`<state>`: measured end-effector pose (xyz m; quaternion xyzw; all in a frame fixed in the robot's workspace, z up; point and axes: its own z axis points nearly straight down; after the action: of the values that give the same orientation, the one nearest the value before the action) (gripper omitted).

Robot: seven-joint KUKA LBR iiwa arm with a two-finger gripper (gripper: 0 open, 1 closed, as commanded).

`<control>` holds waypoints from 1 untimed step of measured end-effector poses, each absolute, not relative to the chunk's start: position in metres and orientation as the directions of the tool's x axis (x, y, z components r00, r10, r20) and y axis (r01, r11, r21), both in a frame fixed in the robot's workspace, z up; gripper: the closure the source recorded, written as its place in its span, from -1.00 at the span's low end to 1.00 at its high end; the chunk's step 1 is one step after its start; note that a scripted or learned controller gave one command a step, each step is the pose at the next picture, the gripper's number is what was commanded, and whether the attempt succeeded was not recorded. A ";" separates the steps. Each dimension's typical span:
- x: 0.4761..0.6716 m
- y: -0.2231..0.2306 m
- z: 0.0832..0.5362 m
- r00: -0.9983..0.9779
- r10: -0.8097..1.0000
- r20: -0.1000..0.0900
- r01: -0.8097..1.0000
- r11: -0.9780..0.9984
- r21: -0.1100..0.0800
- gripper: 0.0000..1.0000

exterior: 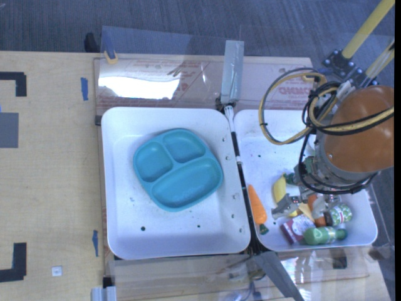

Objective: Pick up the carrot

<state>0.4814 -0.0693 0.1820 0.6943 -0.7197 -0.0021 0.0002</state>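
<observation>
Two shallow white bins side by side on the bench. In the left bin (119, 231), a blue divided plate (178, 168), lying near the middle, turned a little askew. In the right bin (263, 130), along its left wall and toward the front edge, the carrot (257, 205): orange, lying lengthwise with a small green tip toward the front left corner, apart from everything else. Further right in the same bin, toward the front right corner, a crowded group of small things: a yellow piece (279, 189), a green bottle (324, 234) lying on its side close to the front edge, a dark red item (291, 232) just beside it, and a white and green round item (340, 214). Above this group, the grey arm with its orange band (360, 130) and loops of black and yellow cable. Below the wrist, the gripper (294, 204), low over the group, near the yellow piece and well to the right of the carrot. Cannot tell its opening, wide or narrow, from this slant; nothing seen between it. Carrot not touched.
</observation>
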 end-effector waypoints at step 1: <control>0.537 -0.095 0.112 0.181 -0.984 -0.007 -0.984 -0.181 0.002 -1.00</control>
<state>0.5372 -0.0949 0.1117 0.7683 -0.6401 -0.0033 -0.0012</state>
